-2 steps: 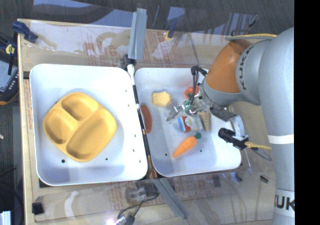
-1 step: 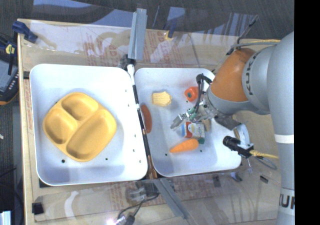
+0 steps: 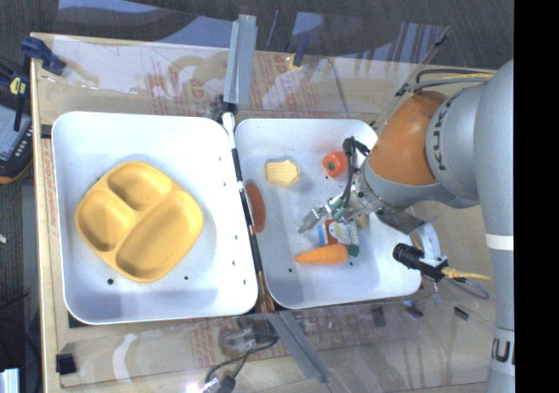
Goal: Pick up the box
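Gripper (image 3: 325, 211) down in the right white bin (image 3: 288, 282), over the small colourful box (image 3: 342, 231) just above the orange toy carrot (image 3: 321, 255); its grip state can't be read. Yellow corn piece (image 3: 282, 173), red-orange tomato (image 3: 334, 163), brown sausage (image 3: 255, 206) nearby. Yellow divided plastic tray (image 3: 140, 220) in the left white bin (image 3: 87, 134).

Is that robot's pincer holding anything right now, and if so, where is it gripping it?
It cannot be told. The pincer is right over a small colourful box beside the carrot, but a hold isn't visible.
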Controlling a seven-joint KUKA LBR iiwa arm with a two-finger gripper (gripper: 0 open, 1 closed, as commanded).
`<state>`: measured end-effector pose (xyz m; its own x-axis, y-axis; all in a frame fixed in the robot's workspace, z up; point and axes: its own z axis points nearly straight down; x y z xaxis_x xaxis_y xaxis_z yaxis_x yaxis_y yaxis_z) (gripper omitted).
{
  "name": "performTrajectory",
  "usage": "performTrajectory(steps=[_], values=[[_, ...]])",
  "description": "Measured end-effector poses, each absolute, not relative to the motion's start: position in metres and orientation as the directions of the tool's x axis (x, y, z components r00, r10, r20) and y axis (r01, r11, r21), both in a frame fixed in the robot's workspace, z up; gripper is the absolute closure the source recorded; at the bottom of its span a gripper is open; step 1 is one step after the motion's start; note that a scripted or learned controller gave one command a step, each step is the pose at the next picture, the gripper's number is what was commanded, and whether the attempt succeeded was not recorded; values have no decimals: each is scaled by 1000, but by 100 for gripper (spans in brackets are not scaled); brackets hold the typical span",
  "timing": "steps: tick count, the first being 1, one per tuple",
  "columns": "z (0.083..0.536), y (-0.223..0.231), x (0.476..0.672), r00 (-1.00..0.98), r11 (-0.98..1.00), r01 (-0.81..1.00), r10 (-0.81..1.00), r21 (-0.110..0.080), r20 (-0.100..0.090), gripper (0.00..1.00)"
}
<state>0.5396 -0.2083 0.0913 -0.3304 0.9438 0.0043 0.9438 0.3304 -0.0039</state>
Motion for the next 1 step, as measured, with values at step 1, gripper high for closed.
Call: performTrajectory(steps=[1], values=[[91, -208, 527, -297, 297, 955, 955, -6, 6, 0]])
